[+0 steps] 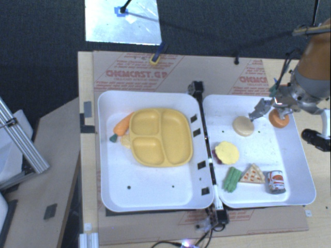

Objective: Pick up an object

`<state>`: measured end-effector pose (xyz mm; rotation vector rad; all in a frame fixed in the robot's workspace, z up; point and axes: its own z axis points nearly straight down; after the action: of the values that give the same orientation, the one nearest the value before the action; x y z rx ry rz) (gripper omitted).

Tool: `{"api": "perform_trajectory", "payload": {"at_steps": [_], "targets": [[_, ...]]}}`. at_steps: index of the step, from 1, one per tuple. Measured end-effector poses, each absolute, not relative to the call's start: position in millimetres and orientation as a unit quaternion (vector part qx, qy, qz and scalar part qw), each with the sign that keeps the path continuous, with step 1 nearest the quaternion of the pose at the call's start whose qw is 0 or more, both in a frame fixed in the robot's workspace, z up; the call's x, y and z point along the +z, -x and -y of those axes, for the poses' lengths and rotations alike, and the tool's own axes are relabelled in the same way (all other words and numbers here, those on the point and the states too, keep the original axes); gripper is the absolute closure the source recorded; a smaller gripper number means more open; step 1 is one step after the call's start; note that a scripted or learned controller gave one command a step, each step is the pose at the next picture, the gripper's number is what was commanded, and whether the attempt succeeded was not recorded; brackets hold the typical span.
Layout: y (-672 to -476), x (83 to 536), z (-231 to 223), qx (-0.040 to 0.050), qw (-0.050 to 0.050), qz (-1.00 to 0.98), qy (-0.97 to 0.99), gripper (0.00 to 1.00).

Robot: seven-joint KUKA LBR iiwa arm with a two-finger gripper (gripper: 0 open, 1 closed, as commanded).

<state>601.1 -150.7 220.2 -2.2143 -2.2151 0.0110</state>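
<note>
Overhead, the claw (260, 109) hangs beside a tan bun (243, 126) near the right bin's (295, 154) far edge.

This looks like a robotics lab: the claw (261, 109) hangs over twin white bins (155, 200) on a protective-film-covered bench (137, 72), toy food just below it, aluminium framing (18, 138) far to its left, dark carpet (41, 40) beyond.

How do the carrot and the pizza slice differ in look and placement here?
The carrot is long, orange, green-tipped; the pizza slice is a flat tan-and-red triangle. The carrot lies in the left bin, against the yellow tray; the pizza slice lies in the right bin, beside a can. Both are toy food.
</note>
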Motion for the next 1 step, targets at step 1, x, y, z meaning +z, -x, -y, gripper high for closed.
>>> {"api": "perform_trajectory", "payload": {"at_steps": [1], "targets": [[-603.6,228.3,150.3,-0.0003,-0.001,0.708,0.706,0.00]]}}
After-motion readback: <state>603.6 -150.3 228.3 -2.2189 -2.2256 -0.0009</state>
